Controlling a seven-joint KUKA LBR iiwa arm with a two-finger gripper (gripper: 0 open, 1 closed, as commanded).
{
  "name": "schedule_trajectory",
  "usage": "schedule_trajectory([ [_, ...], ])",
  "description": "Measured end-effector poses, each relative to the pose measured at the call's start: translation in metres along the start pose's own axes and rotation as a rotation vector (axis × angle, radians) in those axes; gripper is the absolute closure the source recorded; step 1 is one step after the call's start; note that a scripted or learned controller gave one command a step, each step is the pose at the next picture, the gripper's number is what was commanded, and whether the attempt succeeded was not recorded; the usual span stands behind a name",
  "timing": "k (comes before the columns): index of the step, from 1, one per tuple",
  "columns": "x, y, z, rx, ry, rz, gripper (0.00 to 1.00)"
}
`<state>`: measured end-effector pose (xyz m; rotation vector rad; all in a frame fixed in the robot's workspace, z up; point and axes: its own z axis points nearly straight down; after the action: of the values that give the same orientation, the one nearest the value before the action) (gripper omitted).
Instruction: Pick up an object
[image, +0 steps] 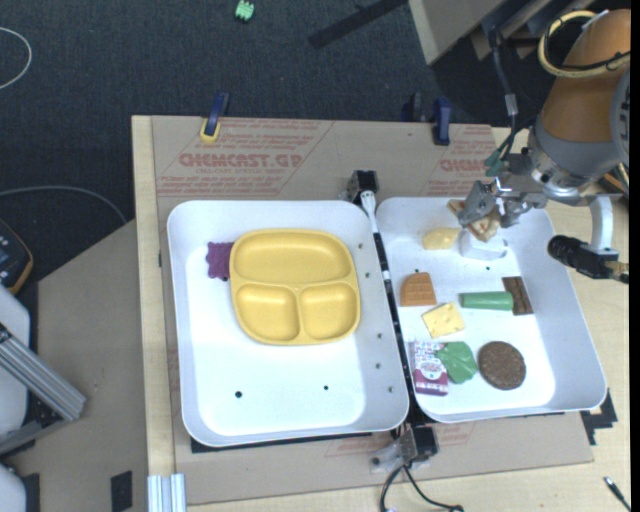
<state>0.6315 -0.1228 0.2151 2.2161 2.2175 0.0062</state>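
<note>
Two white bins sit side by side on the table (300, 140); the left bin (200, 380) carries a yellow divided tray (295, 283) with a purple item (218, 259) just beside its left edge. The right bin (570, 330) holds the loose things: a pale yellow lump (439, 239) at upper centre, a tan block (417, 290), a yellow cheese-like wedge (443, 320), a green bar (486, 299) touching a dark brown bar (517, 295), a small printed packet (428, 364), a green lump (459, 361) and a round brown disc (501, 364) toward the lower right. The arm enters from the upper right of the frame, and the tool (487, 212) is low over the bin's upper part, just right of the pale lump. A tan-and-white object (484, 226) sits at the fingertips, but whether it is gripped cannot be told from this angle, nor how the tool is set. Judged step: at or near the grasp, object not clearly lifted. Next move calls for a firm close on that piece, if not already made, and a straight rise clear of the bin wall without nudging the pale lump nearby.
</note>
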Motion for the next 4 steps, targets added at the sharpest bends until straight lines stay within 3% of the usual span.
schedule_trajectory([
  [1,0.0,0.001,-0.011,0.003,0.001,0.0,1.0],
  [3,0.104,-0.031,-0.02,0.011,0.005,-0.005,1.0],
  [4,0.098,-0.042,-0.017,0.012,0.002,0.001,1.0],
])
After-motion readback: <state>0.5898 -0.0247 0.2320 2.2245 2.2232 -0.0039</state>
